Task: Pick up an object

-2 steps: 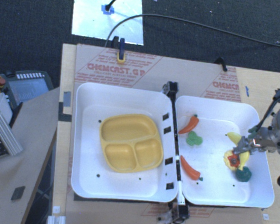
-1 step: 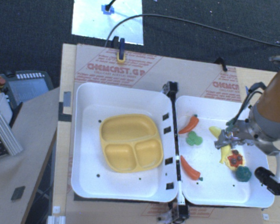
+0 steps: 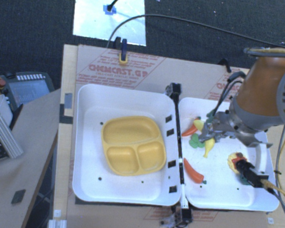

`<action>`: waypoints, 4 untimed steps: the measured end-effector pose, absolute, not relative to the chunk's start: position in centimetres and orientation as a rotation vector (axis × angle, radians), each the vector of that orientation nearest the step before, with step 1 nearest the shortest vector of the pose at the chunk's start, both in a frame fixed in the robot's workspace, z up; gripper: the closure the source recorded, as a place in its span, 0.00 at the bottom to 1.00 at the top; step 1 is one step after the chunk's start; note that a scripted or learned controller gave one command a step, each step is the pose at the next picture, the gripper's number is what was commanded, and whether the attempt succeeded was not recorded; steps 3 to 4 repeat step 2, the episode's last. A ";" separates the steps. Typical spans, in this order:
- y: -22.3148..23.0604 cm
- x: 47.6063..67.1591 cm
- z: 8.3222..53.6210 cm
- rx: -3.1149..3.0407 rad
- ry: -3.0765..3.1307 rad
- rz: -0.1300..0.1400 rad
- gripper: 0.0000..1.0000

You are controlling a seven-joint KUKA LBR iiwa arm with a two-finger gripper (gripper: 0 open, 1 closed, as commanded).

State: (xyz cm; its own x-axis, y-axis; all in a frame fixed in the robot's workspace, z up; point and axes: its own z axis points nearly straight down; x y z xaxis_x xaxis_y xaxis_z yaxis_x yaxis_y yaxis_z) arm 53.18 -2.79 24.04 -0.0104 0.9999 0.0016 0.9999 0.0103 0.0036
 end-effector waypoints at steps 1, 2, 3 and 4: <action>2.2 54.3 24.6 2.211 2.231 0.005 1.00; 7.5 55.4 22.6 2.212 2.232 0.003 1.00; 7.5 55.4 22.6 2.212 2.232 0.003 1.00; 7.5 55.4 22.6 2.212 2.232 0.003 1.00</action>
